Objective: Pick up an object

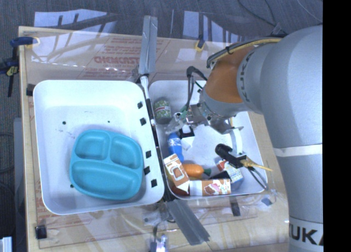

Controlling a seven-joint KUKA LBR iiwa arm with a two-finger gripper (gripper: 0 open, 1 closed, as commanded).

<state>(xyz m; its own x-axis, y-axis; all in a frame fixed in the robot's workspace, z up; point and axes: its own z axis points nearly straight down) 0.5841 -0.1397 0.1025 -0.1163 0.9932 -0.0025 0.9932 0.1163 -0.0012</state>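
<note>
Reaching in from the right with the arm (285,81) bent steeply over the right bin (169,90). Gripper (185,119) low among the clutter on that bin's left side. Impossible to tell whether spread or pressed together, being tucked under the wrist; nothing visibly pinched.

Just beside it, a can (162,108) toward the back wall and a blue bottle (175,147) toward the front. Judging by nearness, one of these two as the likely target.

Farther forward, crowded into the front-left corner: a brown carton (176,173), an orange thing (193,169) touching it, and a long packet (216,187) lying flat along the front wall. Packed too tightly there for a clean grasp, probably, hence perhaps the aim at the looser pair behind.

In the left bin (66,103), a blue tray (107,163) lying flat, well apart from the gripper. Likely too broad and shallow for a pinch.

Pick not yet made, by the look of it. Next, probably a straight drop onto bottle or can. Risks: a round side rolling off, or the wall between the bins crowding the approach.
</note>
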